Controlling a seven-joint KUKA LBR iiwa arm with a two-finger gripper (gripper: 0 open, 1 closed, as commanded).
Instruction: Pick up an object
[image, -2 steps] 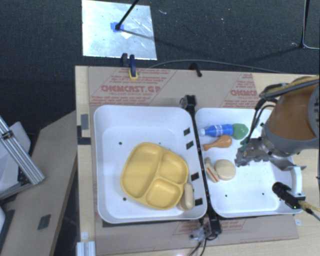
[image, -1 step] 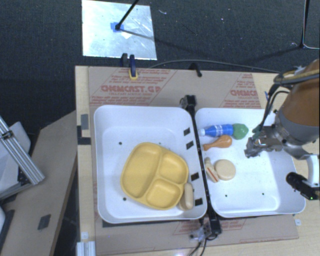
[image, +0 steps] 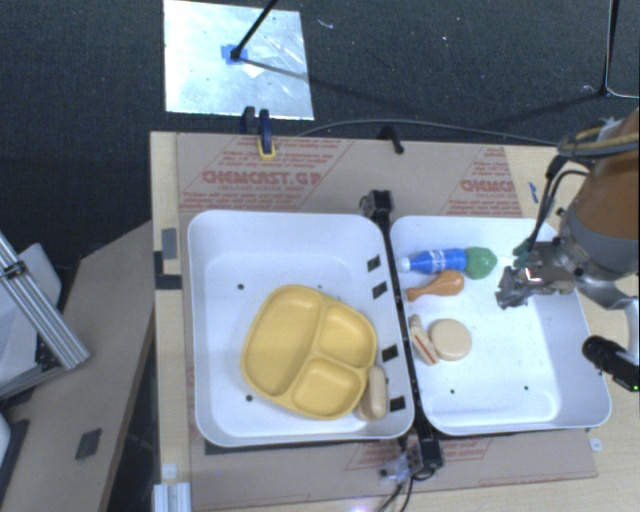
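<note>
White plastic bins sit side by side on the table (image: 165, 330), and the picking-up job looks like it has not got far yet. The left bin (image: 215, 250) has a yellow tray (image: 310, 350) with three little rooms in it, and a small tan bread roll (image: 375, 392) lies just beside the tray's lower right corner. The right bin (image: 500, 395) has most of the toys. A blue bottle (image: 437, 261) lies on its side near the top, with a green round thing (image: 481, 262) touching its end. Just under them lies an orange toy shaped like a chicken leg (image: 438, 286). Lower down there is a round tan bun (image: 450, 339) with a small hot dog (image: 422, 343) right next to it. The grey arm comes in from the right, and its jaws (image: 517, 287) hang over the upper right part of the right bin, close to the green round thing and the orange leg but not touching either one. The jaws are dark and small here, so I cannot tell if they are open or closed, and I see nothing between them. Every toy lies flat in a bin, so I think nothing has been picked up. What is left is nearly the whole job: go down on one toy, squeeze it, and lift it.
</note>
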